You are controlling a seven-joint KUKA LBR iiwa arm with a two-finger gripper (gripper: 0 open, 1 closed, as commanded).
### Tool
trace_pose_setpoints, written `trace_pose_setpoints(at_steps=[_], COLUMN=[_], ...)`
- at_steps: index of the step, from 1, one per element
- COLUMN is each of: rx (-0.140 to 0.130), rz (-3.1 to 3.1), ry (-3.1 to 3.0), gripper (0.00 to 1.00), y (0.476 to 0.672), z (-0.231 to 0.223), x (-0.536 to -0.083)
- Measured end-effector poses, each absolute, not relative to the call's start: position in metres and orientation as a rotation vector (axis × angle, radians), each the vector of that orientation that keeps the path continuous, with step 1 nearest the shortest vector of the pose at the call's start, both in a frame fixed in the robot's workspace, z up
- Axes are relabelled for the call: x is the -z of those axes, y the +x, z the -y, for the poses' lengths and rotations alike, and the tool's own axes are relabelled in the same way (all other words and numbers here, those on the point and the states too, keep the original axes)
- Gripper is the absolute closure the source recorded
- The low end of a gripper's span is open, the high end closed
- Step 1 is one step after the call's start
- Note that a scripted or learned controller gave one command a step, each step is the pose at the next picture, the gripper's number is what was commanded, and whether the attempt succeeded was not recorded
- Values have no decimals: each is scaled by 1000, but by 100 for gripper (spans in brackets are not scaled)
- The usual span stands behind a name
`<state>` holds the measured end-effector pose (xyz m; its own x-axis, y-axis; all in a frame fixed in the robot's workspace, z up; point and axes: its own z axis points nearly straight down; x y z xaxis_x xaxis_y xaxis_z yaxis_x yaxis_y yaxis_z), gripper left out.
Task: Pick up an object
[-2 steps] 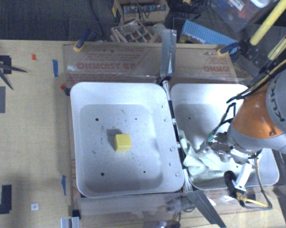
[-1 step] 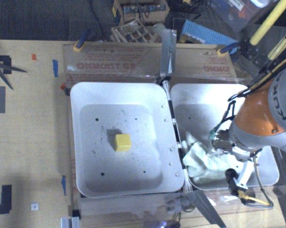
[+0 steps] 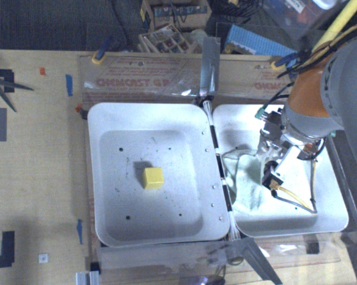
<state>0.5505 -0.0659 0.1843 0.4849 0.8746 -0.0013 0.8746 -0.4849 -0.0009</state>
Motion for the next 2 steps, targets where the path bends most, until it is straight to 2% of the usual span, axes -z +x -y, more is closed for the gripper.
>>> trace_pose_setpoints(at_steps=[1,2], rx=[-3,-5], rz=[1269,909], ry=[-2874,-3006], gripper=[100,100], y=[577,554], z=[-3,-38], x=[-184,-204])
